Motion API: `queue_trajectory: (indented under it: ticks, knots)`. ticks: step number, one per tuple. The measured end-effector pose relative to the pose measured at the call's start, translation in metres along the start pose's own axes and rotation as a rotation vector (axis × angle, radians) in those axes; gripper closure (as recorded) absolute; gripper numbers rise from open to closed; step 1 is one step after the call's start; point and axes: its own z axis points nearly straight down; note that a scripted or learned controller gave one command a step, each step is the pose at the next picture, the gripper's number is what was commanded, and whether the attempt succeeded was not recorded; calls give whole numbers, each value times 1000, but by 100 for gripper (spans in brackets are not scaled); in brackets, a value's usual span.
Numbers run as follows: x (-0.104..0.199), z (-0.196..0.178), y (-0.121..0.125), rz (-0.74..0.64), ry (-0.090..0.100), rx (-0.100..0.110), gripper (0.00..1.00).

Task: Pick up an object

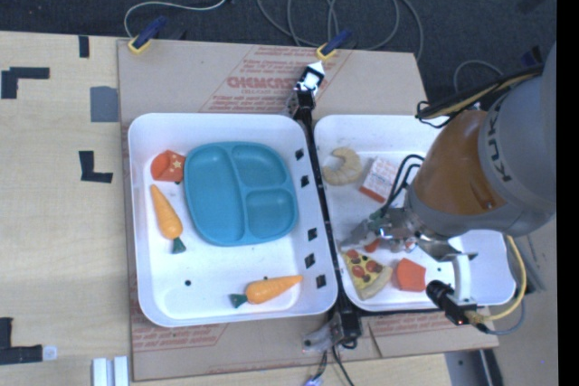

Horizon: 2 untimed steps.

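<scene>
My gripper (378, 230) hangs low over the middle of the right bin (496, 283), under the grey arm with its orange band (461, 172). Just below it lie a toy pizza slice (365, 271) and a red block (411, 275). A pale croissant (344, 165) and a small red-and-white packet (377, 179) lie above it, near the bin's far left corner. I see nothing held in the gripper. The arm hides the right part of this bin.
The left bin (143, 285) holds a blue divided plate (240, 193), a red tomato piece (167, 165) and two orange carrots (166, 212) (267, 288). A black divider (315, 194) runs between the bins. Cables (326, 4) lie on the floor beyond the bench.
</scene>
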Motion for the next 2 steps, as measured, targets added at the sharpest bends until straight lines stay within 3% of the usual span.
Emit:
queue_trajectory:
  ticks: [1, 2]
  knots:
    - [-1, 3, 49, -2, 1, 9, 0]
    - [0, 2, 18, -2, -1, 6, 0]
